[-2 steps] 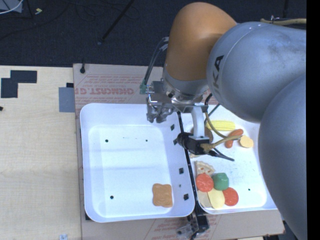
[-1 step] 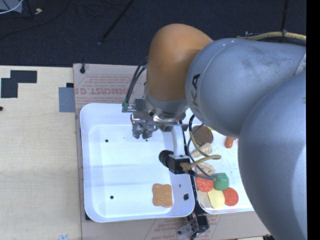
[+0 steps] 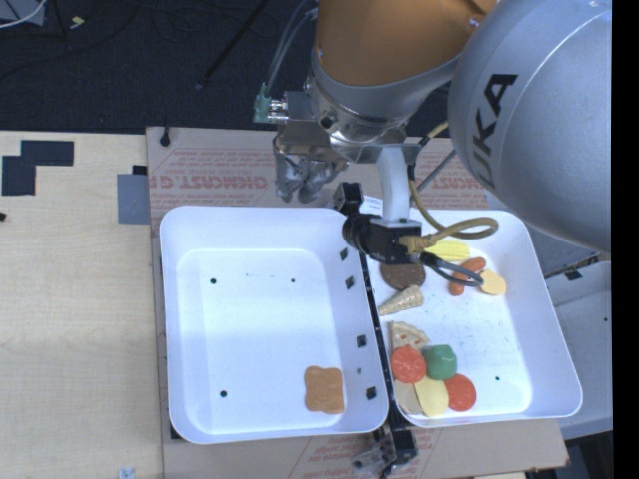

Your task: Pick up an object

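Over the left bin's [image 3: 250, 307] far rim, hovering with gripper [image 3: 302, 181] touching nothing; width: cannot tell. Apparently approaching, not yet grasping. Lying alone near the same bin's front: cookie [image 3: 324, 389]; crowding the right bin [image 3: 499, 342]: toy foods [image 3: 439, 360]. Next calling for travelling forward over the cookie, then descending squarely.

A pale wooden bench top [image 3: 70, 317] spreads across the left, marked with dark grey patches [image 3: 131, 198]. A brown cardboard sheet [image 3: 215, 173] with red print lies on it. Far behind, a dark floor [image 3: 150, 58] carries black cables [image 3: 235, 30].
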Tool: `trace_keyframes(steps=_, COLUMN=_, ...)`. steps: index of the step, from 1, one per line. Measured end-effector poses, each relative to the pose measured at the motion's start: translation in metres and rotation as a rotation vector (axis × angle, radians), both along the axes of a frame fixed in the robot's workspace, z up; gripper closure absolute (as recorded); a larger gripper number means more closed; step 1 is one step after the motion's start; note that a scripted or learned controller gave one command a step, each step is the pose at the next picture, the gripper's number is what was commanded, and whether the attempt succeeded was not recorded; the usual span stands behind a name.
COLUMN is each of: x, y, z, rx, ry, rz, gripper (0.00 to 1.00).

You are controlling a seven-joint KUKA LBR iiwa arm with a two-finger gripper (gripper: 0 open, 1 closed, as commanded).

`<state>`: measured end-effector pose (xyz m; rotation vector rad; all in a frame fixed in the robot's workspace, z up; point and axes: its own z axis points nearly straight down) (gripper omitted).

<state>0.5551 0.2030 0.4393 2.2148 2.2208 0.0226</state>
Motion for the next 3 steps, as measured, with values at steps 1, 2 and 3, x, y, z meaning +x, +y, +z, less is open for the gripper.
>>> trace_keyframes(steps=1, x=-0.034, y=0.037, z=0.105, rx=-0.002, ry=0.008, rz=0.001, gripper=1.00)
trace_keyframes(steps=2, x=0.071, y=0.039, z=0.095, rx=-0.011, ry=0.026, rz=-0.004, gripper=1.00)
trace_keyframes(steps=3, x=-0.079, y=0.041, z=0.097, rx=-0.009, ry=0.025, rz=0.003, gripper=1.00)
